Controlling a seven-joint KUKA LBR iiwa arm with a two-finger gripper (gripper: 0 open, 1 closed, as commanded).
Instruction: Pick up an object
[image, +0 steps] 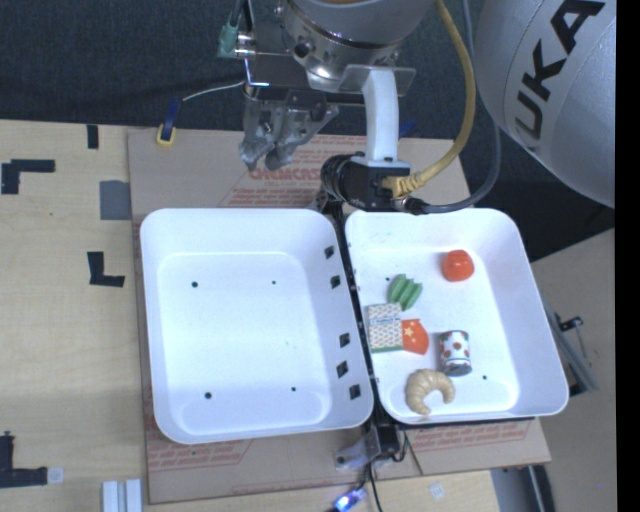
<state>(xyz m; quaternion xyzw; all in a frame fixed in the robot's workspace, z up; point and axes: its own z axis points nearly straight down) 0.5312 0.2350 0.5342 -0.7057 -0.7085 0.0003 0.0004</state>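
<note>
The right bin (500, 245) holds several small things: a red tomato (458, 265), a green pepper (405, 291), a patterned sponge block (384, 326), a red piece (415, 336), a small can (455, 352) and a croissant (429, 389). My gripper (275, 148) hangs high above the bench, beyond the far edge of the left bin (170, 240). Nothing shows between its fingers (262, 150), which stand close together.
The arm's grey body fills the top right. A yellow cable (452, 150) and a black mount (360, 185) sit at the far end of the bins' divider. Cardboard lies under both bins.
</note>
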